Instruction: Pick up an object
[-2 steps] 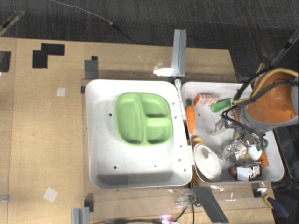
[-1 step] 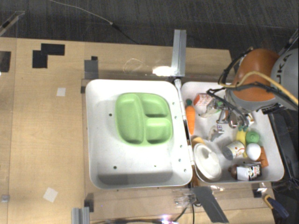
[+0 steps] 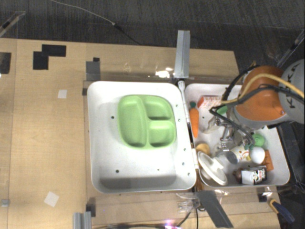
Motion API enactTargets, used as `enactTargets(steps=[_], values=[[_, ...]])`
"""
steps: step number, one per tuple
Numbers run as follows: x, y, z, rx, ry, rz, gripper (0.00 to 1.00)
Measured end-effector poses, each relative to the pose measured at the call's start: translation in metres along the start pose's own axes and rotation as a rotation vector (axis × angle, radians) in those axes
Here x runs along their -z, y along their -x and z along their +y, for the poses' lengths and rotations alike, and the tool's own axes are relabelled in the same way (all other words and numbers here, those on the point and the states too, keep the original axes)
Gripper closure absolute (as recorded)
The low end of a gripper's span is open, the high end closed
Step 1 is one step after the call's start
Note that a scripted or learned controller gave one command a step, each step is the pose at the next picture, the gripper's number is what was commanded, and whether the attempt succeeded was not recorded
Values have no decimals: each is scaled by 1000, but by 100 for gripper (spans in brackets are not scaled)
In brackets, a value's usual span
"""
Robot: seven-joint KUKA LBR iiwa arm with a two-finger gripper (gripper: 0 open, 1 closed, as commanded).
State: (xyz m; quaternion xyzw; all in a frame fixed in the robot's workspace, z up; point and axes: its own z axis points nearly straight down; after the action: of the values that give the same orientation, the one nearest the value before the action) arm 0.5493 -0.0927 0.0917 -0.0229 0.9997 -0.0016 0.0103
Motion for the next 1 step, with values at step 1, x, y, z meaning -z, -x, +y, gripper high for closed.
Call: enactTargets(steps=[1], values=[[14, 6, 0, 3, -2, -21, 100]])
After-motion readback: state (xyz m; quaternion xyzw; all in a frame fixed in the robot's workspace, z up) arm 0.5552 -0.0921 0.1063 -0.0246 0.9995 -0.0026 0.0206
